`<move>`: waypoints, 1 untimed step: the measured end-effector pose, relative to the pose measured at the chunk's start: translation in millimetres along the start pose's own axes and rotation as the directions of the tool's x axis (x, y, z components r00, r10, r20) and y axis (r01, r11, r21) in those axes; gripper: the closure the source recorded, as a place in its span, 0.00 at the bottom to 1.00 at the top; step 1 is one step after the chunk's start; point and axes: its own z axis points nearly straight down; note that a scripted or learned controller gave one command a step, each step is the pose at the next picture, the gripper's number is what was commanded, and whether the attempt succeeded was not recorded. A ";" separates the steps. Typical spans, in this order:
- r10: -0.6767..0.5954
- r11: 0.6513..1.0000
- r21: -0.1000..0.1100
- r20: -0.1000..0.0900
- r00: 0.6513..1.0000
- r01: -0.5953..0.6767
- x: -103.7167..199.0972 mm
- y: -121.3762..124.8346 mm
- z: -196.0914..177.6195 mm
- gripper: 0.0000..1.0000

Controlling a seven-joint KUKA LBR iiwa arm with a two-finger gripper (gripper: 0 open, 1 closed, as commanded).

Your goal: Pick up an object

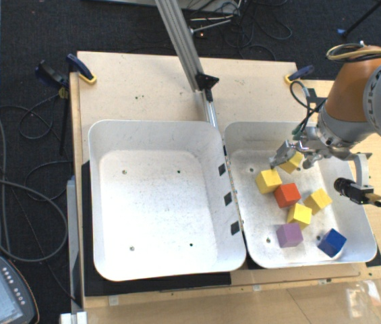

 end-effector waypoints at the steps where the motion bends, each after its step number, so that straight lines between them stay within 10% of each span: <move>1: 0.000 1.000 -0.003 0.001 1.000 0.000 0.8 0.4 32.6 0.00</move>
